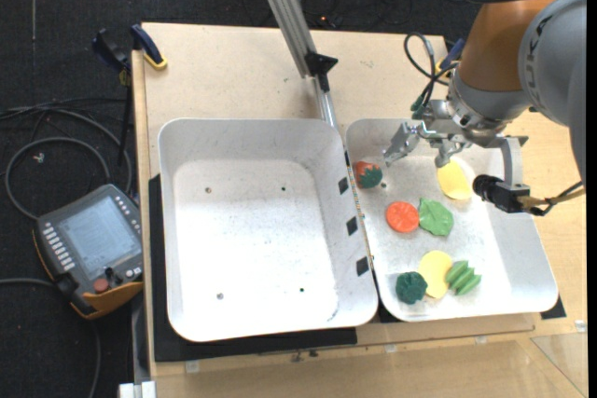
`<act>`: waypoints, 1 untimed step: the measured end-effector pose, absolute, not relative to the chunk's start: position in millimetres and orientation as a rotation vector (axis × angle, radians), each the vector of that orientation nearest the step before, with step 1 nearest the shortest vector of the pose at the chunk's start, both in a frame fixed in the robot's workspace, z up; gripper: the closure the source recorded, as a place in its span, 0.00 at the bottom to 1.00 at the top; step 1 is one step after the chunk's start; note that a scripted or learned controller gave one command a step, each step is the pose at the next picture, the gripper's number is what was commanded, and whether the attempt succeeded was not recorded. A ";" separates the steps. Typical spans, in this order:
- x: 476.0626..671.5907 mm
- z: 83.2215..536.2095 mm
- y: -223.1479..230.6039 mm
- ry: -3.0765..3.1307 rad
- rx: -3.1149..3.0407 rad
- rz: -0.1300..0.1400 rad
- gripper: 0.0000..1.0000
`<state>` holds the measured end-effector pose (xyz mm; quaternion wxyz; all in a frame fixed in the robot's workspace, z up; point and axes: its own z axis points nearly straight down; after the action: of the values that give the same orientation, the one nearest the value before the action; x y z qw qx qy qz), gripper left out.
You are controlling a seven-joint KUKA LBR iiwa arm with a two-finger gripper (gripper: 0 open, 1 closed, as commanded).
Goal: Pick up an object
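Lumpy dark-green toy [410,286] nearest; tool [424,144] spread wide, grasping nothing, above smooth white bin [522,280].

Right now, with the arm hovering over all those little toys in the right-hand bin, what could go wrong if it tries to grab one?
Two risks, I think. The end effector hangs between the small red-and-green toy and the pale yellow piece, so it may close on bare bin floor. Lower down, the dark green broccoli-like toy, yellow piece and ridged green piece touch each other, so a grab there might nudge neighbours or lift two.
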<state>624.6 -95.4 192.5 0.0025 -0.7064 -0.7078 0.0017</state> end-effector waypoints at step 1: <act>625.7 195.5 -95.7 -2.223 -2.219 0.000 0.00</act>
<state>625.7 -95.7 195.5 0.0003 -0.7066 -0.7076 0.0001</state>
